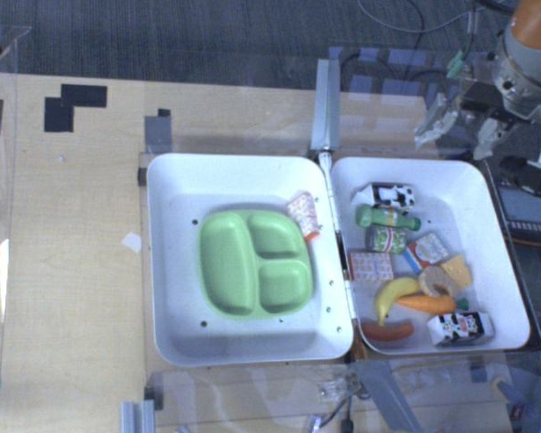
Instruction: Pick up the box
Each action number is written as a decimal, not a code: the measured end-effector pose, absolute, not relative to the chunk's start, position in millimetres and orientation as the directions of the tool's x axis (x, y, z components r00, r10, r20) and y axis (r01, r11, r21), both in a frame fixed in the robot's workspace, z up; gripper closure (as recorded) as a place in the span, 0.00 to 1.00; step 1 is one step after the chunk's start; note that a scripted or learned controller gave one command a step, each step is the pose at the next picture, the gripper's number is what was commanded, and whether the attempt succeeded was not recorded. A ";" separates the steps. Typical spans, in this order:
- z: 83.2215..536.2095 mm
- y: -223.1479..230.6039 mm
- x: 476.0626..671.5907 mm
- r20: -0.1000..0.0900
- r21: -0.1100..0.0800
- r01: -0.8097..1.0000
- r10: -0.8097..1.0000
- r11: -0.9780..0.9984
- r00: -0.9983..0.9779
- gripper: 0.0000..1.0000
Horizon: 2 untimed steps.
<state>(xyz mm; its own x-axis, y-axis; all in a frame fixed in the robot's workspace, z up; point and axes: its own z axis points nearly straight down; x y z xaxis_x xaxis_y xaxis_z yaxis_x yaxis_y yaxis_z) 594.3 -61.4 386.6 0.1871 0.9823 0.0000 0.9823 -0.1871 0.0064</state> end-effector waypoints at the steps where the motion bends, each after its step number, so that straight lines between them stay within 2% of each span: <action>1: 397.9 -59.5 595.7 0.000 0.011 0.984 0.984 -0.178 0.178 1.00; 2: 436.3 -103.0 656.5 0.001 0.007 0.946 0.946 -0.323 0.323 1.00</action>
